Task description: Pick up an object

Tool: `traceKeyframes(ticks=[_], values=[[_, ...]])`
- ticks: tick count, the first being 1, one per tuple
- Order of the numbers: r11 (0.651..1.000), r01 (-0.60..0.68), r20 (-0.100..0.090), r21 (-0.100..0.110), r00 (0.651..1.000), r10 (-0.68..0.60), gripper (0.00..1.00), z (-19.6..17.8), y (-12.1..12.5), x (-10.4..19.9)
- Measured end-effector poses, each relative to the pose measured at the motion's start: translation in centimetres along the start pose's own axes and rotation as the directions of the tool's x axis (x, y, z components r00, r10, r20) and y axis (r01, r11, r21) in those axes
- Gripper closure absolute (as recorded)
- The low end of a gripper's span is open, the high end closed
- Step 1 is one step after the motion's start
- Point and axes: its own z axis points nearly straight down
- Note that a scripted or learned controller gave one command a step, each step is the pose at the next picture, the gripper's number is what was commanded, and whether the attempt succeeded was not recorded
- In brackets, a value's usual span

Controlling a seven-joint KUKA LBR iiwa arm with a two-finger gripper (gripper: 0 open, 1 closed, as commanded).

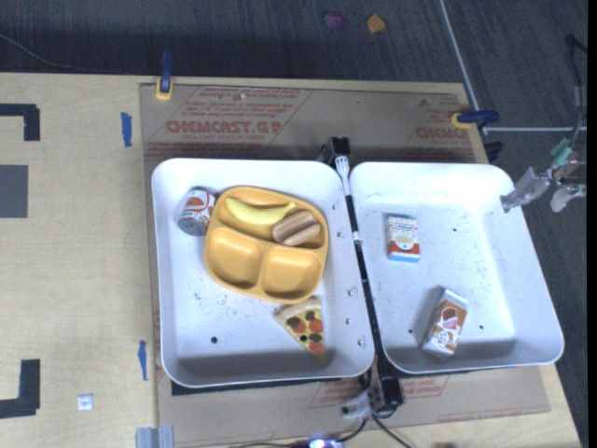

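Two shallow white plastic bins with rounded corners sit side by side on a brown board, itself on a pale wood-grain bench (65, 278).

The left bin (182, 334) holds a glossy yellow-orange plastic divided tray (252, 259), moulded with three compartments. In the tray's upper compartment a yellow toy banana (254, 213) and a brown toy sausage (297, 229) lie side by side. A small crushed red-and-silver can (195, 211) lies on its side, touching the tray's upper-left edge. A flat toy pizza slice (305, 326), triangular with dark spots, lies just below the tray.

The right bin (522, 278) holds a small upright-printed white, orange and blue carton (403, 237) lying flat near its upper middle, and a taller white-and-red carton (446, 322) tilted near the lower wall.

The metallic gripper (546, 181) hangs at the right bin's upper-right rim, well apart from both cartons; whether it is spread or closed cannot be told.
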Motion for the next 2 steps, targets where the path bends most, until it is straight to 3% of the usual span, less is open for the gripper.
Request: traceKeyframes(ticks=[1,2], values=[[1.000,0.000,0.000,0.000,1.000,0.000,0.00,11.7,0.1,4.9],[1.000,-0.001,0.001,-0.002,1.000,0.001,0.00,18.8,-3.4,9.5]])
